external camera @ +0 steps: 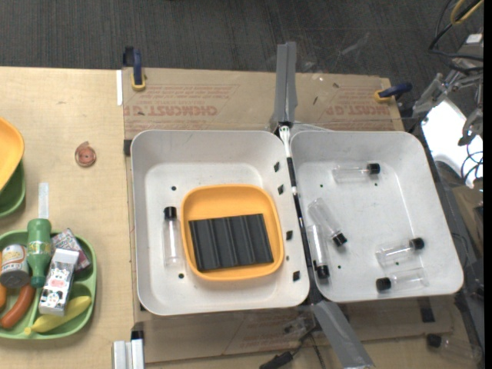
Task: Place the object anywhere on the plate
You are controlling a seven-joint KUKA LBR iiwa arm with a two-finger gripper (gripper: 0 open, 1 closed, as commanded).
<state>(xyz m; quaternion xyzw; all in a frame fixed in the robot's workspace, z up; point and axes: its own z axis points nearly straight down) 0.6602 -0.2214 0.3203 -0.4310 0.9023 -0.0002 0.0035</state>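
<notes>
Camera view, read left to right. A green tray (46, 302) of toy food stands at the bench's (69, 114) left edge. The left bin (146, 206) holds an orange plate (231, 198) with a dark ribbed insert; one clear vial (171, 237) with a black cap lies just beside the plate's left rim, on the bin floor, not on the plate. The right bin (430, 206) holds five more vials, scattered and apart: one near the top (355, 174), two by the left wall (327, 221) (316, 252), two at lower right (400, 250) (398, 281).

The state of the jaws cannot be told.

Judgement: the vials look light, rigid, smooth and prone to roll; likely brittle if plastic-thin. Best hold is across the barrel at mid-length.

Bin floors are hard, glossy white. The vials by the dividing wall leave little clearance; those at top and lower right have open room around them.
</notes>
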